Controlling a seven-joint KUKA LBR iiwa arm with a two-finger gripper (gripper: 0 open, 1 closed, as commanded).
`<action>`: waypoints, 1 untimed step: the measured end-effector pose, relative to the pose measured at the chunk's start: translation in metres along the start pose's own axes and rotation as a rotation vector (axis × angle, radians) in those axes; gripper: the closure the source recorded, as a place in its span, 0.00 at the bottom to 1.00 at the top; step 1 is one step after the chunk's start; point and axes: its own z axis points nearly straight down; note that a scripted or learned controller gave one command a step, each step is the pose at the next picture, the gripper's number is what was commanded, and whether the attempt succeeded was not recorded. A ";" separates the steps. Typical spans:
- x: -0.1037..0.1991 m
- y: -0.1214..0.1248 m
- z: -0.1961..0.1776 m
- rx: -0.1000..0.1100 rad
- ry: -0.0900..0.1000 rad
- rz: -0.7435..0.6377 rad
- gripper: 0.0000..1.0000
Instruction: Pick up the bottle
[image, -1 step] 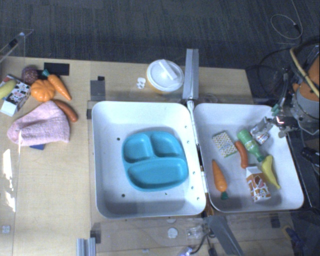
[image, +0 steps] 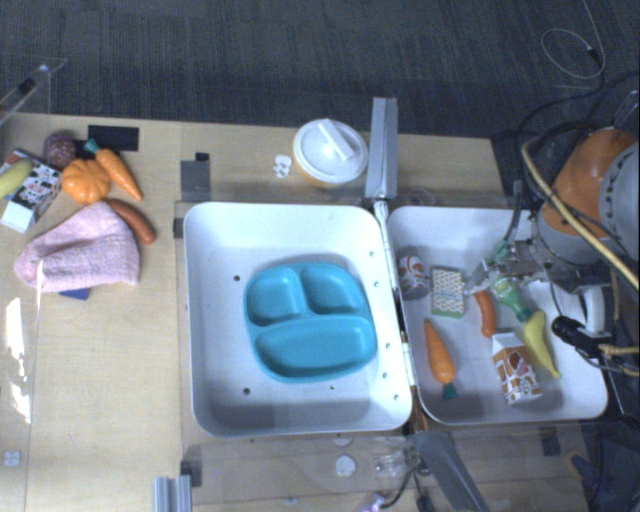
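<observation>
The end effector, its grip state indeterminable, hovered over the green bottle crowded by banana and sausage, risking a mis-grasp.

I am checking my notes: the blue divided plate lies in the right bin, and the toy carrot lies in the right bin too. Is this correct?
Not quite. The camera view shows the blue divided plate in the left bin, not the right one. The toy carrot does lie in the right bin, as you wrote.
</observation>
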 end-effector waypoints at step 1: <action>0.000 0.004 -0.014 -0.010 -0.003 -0.003 1.00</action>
